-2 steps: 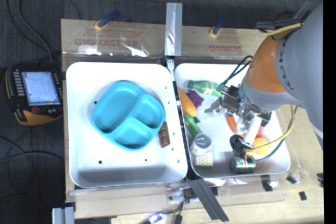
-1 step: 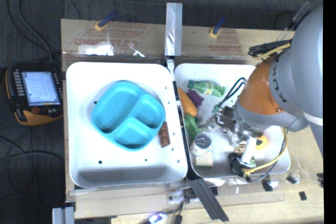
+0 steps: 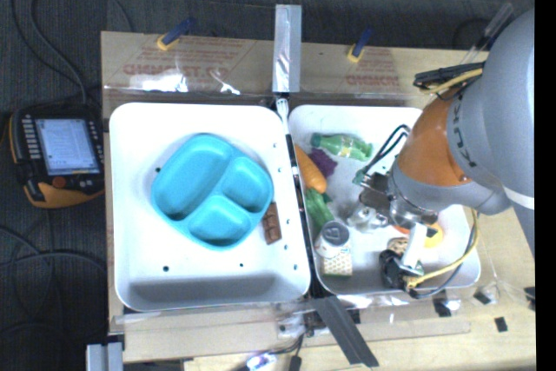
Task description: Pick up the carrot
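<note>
The carrot (image 3: 310, 170) lies at a slant against the left wall of the right bin (image 3: 382, 114), beside green and purple items, so I need to come at it from the open side. My end effector (image 3: 369, 206) hangs low over the middle of that bin, near the carrot but apart from it; whether it is open or closed I cannot tell. The blue divided tray (image 3: 213, 188) occupies the left bin.

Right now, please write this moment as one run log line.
carrot: left edge of right bin, not held | claw: over right bin, apart from carrot | blue tray: in left bin
</note>
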Tool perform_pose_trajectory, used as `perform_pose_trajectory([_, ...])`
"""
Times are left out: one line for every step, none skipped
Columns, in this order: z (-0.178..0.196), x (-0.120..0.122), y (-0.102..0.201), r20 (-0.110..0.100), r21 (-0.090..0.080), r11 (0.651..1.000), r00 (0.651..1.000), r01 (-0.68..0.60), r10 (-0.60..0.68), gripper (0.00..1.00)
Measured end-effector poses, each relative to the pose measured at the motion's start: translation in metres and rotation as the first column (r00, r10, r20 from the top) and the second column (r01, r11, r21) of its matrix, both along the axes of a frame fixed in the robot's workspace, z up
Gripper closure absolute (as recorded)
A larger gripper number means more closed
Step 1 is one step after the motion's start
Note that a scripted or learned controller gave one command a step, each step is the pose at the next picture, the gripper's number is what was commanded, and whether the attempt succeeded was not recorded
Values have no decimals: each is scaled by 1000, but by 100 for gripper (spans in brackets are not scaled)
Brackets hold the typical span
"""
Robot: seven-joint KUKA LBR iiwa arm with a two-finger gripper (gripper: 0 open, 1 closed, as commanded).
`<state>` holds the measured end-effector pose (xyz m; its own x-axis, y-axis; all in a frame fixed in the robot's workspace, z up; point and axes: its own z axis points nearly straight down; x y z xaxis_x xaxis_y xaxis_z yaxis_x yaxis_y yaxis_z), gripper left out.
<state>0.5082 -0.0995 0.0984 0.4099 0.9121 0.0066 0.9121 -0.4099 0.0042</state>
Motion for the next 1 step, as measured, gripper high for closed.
perform_pose_trajectory([0, 0, 0, 0, 0, 1000, 1000, 0, 0, 0])
